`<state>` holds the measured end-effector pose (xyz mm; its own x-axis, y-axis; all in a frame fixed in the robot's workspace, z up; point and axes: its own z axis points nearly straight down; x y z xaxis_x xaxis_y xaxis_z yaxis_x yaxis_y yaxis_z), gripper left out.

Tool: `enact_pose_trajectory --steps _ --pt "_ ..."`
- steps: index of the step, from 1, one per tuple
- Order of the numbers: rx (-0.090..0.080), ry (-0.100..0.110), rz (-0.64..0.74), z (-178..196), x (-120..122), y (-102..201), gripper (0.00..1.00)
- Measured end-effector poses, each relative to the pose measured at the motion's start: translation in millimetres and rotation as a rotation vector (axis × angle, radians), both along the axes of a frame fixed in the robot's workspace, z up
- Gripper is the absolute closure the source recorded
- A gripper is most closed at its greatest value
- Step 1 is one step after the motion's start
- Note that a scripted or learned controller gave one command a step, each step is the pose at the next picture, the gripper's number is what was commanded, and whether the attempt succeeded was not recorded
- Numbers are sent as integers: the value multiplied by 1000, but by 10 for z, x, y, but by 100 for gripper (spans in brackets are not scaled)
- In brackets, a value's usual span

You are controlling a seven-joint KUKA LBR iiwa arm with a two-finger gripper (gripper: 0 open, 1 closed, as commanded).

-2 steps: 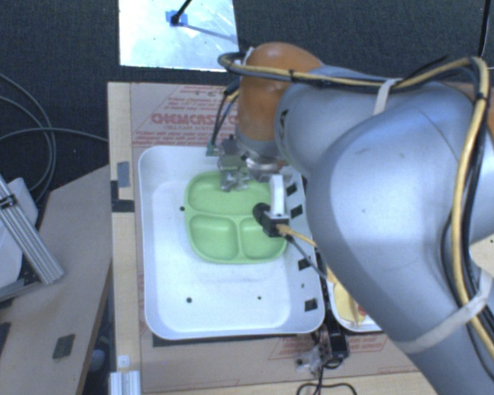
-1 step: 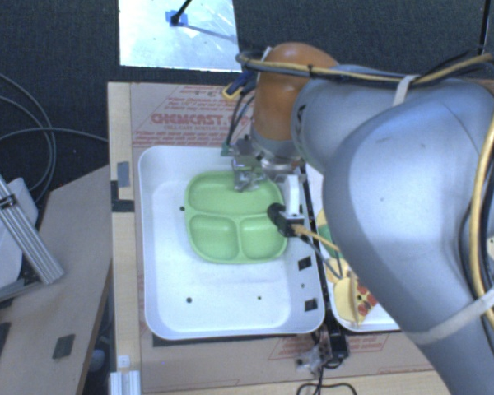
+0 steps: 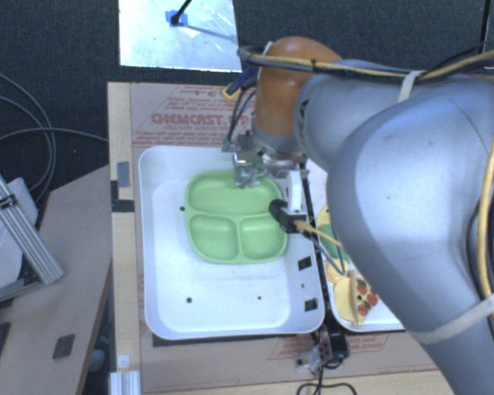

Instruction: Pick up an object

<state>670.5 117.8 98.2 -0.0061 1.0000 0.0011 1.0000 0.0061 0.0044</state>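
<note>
— Gripper (image 3: 245, 174) first: it hangs over the far rim of the green divided plate (image 3: 233, 225), low enough that it seems to touch the edge. Whether it is apart, together or clamped on that rim, I cannot tell; the wrist hides it.

— And the plate?

— Flat in the left white bin (image 3: 160, 245), toward the far right side, compartments facing up.

— How would it handle?

— Light, stiff moulded plastic, I'd judge (smooth, so likely slippery). Nothing to wrap around; the thin raised rim is the only real purchase, pinched from above. Held at one edge it would probably tilt and could slide free.
</note>
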Motion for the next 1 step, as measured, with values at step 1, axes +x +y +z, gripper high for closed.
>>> enact_pose_trajectory --steps 1 --pt "-2 1 -9 1417 -553 -583 100"
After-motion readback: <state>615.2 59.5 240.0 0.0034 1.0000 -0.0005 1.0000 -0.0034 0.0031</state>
